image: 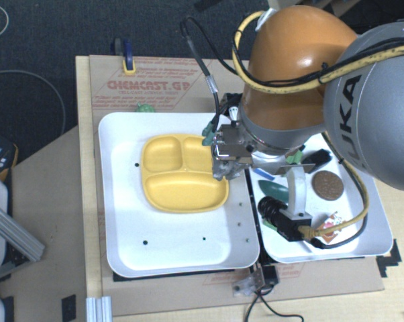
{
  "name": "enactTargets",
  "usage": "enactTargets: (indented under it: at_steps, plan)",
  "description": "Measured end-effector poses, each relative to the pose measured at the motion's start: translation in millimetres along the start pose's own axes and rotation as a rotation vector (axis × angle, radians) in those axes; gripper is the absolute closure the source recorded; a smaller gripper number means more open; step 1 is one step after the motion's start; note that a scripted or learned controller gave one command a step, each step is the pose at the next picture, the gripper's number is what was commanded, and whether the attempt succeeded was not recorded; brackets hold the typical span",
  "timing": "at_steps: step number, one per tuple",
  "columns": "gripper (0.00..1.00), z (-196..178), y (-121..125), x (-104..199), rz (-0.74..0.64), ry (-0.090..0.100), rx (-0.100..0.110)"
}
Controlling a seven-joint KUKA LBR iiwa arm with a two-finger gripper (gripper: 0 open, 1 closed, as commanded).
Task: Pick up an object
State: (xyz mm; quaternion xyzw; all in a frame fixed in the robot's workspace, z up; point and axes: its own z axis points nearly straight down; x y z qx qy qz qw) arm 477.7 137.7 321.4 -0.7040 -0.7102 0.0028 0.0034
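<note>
A yellow divided plate (178, 173) lies flat in the left bin (168, 247), toward its upper middle. My gripper (220, 161) hangs low over the plate's right rim, close to the wall between the two bins. The bulky wrist above it hides how the gripper meets the plate. In the right bin (370, 237) lie a brown disc (328, 185), a dark teal object (274, 190) and a small colourful item (329, 225), all partly covered by the arm.
A small green piece (143, 107) sits just beyond the left bin's far rim. On the brown board behind the bins stands a blue clamp (128, 52). The arm covers most of the right bin's far half.
</note>
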Motion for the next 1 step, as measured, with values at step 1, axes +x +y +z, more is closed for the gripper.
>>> enactTargets:
  at_steps: [1]
  plan:
    - [1.00, -116.2, 1.3, -46.5, 0.012, 0.002, -0.024]
